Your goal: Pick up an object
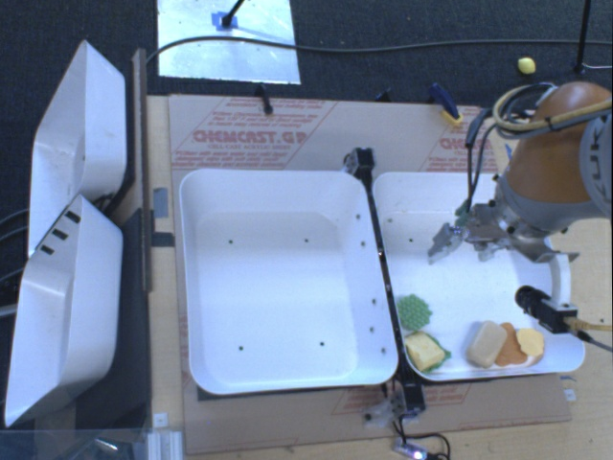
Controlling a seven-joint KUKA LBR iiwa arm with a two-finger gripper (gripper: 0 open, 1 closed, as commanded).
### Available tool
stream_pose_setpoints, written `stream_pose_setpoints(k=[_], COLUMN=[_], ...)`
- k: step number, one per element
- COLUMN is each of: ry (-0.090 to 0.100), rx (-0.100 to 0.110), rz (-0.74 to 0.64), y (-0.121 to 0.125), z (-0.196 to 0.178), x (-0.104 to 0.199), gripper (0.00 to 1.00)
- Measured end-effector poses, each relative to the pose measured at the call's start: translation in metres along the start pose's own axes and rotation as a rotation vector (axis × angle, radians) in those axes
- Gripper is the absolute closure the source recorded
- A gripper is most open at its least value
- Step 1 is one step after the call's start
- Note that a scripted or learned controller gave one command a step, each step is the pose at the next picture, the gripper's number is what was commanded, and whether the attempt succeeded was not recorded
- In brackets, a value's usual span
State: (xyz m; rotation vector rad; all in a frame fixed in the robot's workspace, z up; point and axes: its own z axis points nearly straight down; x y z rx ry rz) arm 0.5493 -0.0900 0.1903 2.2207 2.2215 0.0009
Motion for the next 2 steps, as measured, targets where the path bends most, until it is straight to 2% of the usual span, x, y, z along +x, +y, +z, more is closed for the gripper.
stream_pose_setpoints(k=[1, 2], ry=[0.001, 0.000], rx=[0.003, -0.008], rz=[-0.001, -0.001], y=[-0.060, -0.062], z=[0.006, -0.085], x=[0.028, 0.031], gripper=[0.00, 0.00])
